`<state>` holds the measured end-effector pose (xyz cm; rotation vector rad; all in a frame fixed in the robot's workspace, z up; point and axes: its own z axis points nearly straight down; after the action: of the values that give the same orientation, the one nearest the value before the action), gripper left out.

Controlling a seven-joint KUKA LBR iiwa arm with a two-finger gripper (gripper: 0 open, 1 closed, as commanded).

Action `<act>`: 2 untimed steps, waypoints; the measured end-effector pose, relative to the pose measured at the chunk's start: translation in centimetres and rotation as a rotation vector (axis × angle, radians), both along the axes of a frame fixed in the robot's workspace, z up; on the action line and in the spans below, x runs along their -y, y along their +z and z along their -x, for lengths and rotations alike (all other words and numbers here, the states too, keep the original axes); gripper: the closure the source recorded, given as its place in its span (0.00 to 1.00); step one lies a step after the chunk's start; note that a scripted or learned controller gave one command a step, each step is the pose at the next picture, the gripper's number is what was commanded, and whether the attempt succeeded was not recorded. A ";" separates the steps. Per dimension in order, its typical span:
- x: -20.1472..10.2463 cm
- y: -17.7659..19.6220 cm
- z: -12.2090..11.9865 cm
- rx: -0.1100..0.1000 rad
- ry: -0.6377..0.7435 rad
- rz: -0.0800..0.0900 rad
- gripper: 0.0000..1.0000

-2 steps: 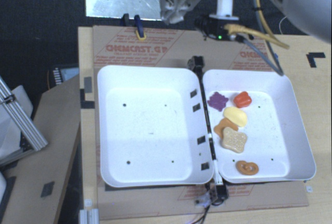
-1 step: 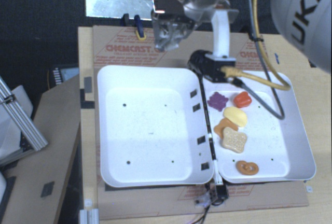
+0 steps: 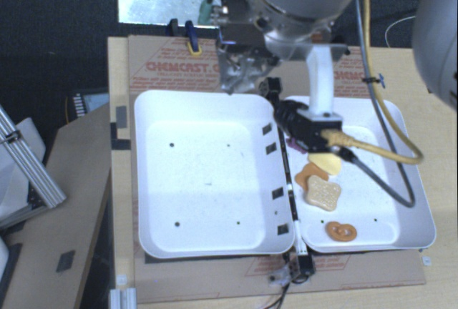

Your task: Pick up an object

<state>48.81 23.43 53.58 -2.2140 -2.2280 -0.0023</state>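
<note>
Well, the gripper (image 3: 235, 82) hangs low over the far rim of the left bin (image 3: 200, 179), close to the corner where the two bins meet, with the grey arm (image 3: 300, 7) and its orange band bulking down from above on the right. Whether it is clenched or released I cannot tell from here. Over in the right bin (image 3: 401, 222), well apart from the gripper, lie four small food pieces bunched near the dividing edge: one yellow piece (image 3: 326, 163), one orange-brown piece (image 3: 309, 174) touching it, one slice of toast (image 3: 323, 194) overlapping that, and one pretzel (image 3: 341, 231) by itself nearer the front.
</note>
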 end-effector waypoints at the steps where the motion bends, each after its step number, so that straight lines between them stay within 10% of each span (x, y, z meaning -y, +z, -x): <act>1: 0.0 -0.1 -0.2 0.001 -0.001 0.000 0.00; 2: -0.1 1.1 -0.2 0.003 0.003 -0.002 1.00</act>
<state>49.01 23.48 54.65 -2.2113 -2.2312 -0.0074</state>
